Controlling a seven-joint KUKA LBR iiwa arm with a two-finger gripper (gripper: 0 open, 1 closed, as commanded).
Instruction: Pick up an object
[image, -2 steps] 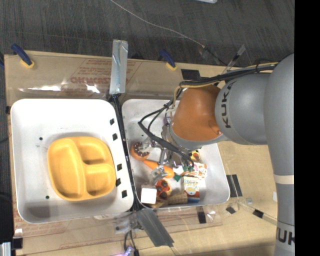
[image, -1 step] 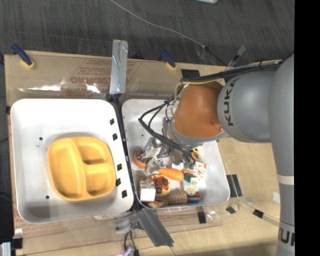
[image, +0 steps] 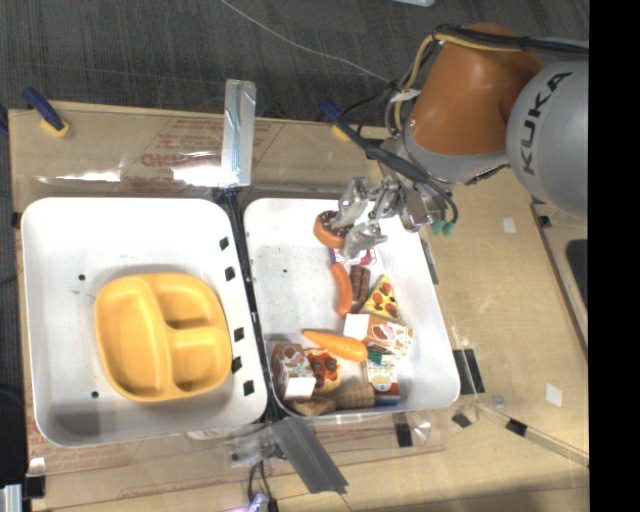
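At the near end of the right bin (image: 262, 300) a heap of toy food is seen: a chocolate-coloured piece (image: 288, 358), small printed cards and a carrot (image: 337, 345) lying across the top. Just beyond it a pizza slice (image: 381, 298) lies beside an upright sausage (image: 342, 288), and farther still an orange ring-shaped piece (image: 325, 231) rests near the bin's far wall. To the left, a yellow divided tray (image: 160, 333) is held in the left bin (image: 40, 300). The gripper (image: 360, 222) is poised at the far end of the right bin, just beside and perhaps touching the ring-shaped piece, which is judged the likeliest object for picking. Whether its pincer is wide or narrow cannot be told, since the metal parts are blurred together, and nothing is seen held. For a sound grasp, the ring should be straddled squarely across its narrow section, clear of the bin wall and the sausage, and only then lifted straight up.
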